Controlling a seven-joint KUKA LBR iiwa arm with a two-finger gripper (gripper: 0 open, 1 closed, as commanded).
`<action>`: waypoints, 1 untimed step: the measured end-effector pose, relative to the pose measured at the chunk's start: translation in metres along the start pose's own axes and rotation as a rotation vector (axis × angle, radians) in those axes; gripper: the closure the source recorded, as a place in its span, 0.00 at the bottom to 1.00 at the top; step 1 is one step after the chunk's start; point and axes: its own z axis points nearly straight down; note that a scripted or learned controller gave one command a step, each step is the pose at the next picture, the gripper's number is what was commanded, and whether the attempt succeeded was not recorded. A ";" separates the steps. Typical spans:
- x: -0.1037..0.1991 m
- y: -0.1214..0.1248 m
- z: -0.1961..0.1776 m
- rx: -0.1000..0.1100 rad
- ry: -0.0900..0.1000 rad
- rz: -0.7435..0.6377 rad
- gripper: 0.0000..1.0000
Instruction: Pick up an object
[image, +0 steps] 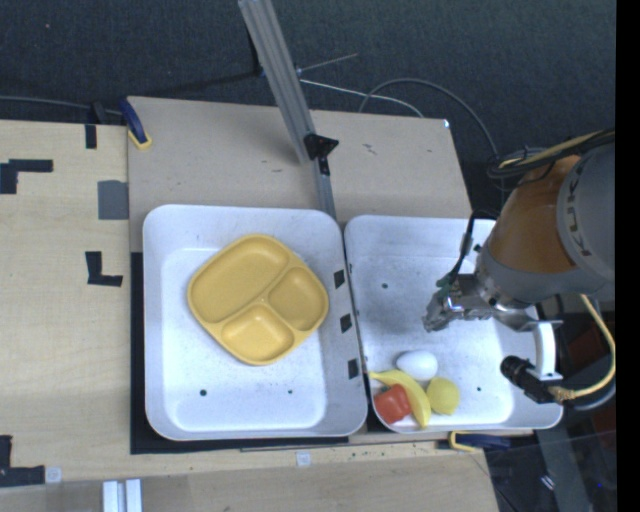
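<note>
Lower right of frame, right bin (400, 245): red item (392, 402), banana (408, 390), yellow ball (443, 396) and white egg (416, 364) clustered at its bottom edge, touching or nearly so. Just above them the gripper (436, 316) hangs over bare bin floor, holding nothing visible; finger state can't tell. Arm (545, 235) enters from right. Left bin (160, 300): yellow tray (258, 298), three compartments, tilted, centre-upper area. Metal pole (285, 80) at top.
</note>
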 end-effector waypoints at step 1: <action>0.005 0.003 -0.043 -0.001 0.000 -0.001 1.00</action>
